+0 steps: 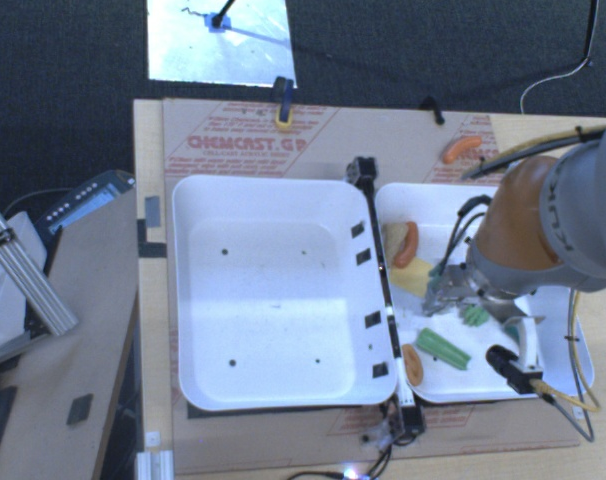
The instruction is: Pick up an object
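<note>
While the arm [553,218] leans in from the right, its grey body and orange band cover much of the right bin [438,196]. The gripper [441,293] points down and to the left, low over the bin's middle. Its tip sits just beside a yellow piece [411,279] and close to a small green piece [474,316] that peeks out from under the wrist. I cannot tell from where I stand how the gripper is set, or whether anything is caught in it; the tip is dark and blurred against the clutter.

Several things lie in that right bin. An orange-red sausage-shaped object [407,244] rests near the left wall, towards the back, partly over a pale tan piece [393,236]. A longer green object [443,349] lies tilted near the front, and an orange piece [413,365] sits at the front left corner, touching the dividing wall. All of these rest on the bin floor.

The left bin [198,298] stands alongside, its rim meeting the right one at a row of black clips [368,258]. Behind the bins, on the brown board [243,138], another orange object [462,149] lies well apart from the gripper.
</note>
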Available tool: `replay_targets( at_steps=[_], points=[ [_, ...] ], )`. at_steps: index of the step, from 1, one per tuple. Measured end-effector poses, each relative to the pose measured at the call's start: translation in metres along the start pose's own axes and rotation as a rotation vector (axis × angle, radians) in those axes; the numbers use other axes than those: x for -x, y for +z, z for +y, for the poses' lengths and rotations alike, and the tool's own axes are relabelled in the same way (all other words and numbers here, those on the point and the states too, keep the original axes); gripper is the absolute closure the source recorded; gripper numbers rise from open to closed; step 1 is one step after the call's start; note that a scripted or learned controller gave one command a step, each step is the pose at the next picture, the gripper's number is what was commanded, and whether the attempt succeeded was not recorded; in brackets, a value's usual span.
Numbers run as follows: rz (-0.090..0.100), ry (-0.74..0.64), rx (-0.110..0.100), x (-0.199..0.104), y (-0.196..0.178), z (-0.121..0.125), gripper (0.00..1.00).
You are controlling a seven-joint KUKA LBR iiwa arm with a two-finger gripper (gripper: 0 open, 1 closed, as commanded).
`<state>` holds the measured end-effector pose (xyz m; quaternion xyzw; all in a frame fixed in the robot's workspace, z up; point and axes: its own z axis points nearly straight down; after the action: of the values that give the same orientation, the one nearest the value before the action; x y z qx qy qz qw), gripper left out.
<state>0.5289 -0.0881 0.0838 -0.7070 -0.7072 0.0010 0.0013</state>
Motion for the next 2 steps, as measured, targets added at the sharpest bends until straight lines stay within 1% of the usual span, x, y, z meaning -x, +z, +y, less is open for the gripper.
replay_targets(
  at_steps=[1,2],
  points=[
    [-0.004,-0.007,0.016,0.008,-0.003,0.112,1.0],
    [0.001,-0.012,0.026,-0.067,-0.202,0.143,1.0]
  ],
)
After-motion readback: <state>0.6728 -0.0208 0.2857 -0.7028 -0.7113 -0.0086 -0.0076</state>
